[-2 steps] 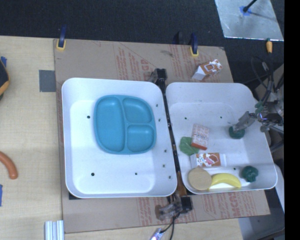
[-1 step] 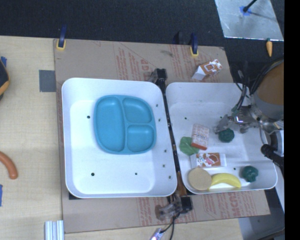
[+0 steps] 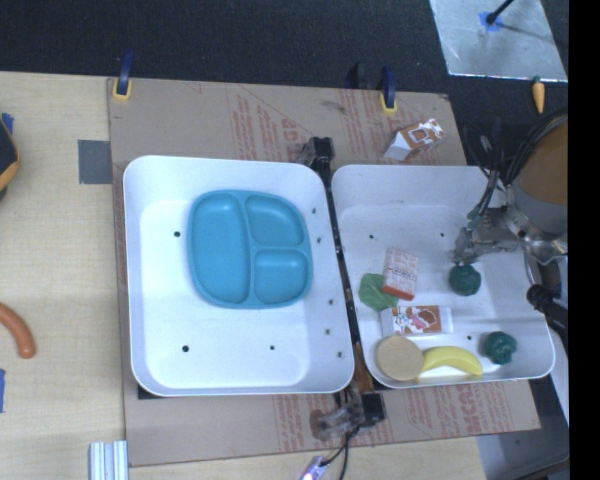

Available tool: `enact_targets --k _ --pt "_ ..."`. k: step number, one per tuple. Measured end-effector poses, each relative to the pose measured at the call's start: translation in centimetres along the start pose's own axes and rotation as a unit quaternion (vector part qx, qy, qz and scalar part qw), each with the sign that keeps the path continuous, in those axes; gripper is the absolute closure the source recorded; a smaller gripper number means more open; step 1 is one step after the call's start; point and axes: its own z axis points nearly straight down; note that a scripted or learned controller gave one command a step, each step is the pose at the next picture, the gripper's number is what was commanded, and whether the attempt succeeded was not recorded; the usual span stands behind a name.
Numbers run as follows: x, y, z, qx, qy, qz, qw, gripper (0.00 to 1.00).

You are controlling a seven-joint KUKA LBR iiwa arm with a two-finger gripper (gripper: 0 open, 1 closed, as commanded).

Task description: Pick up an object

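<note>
Crowding gripper [image 3: 467, 258]: perhaps broccoli [image 3: 465, 280].

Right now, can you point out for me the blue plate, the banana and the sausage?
blue plate [image 3: 248, 248]: camera view, on the ridge between its compartments.
banana [image 3: 452, 363]: camera view, on the middle of its yellow curve.
sausage [image 3: 12, 328]: camera view, on the middle of its length.
</note>
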Motion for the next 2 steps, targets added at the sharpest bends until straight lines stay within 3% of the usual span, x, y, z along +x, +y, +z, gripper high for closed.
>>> enact_targets --k 1,2 --pt "0.0 0.0 0.0 0.0 0.0 0.0 1.0 0.0" --pt "0.1 -4.2 1.1 0.0 0.001 0.002 1.0 0.0"
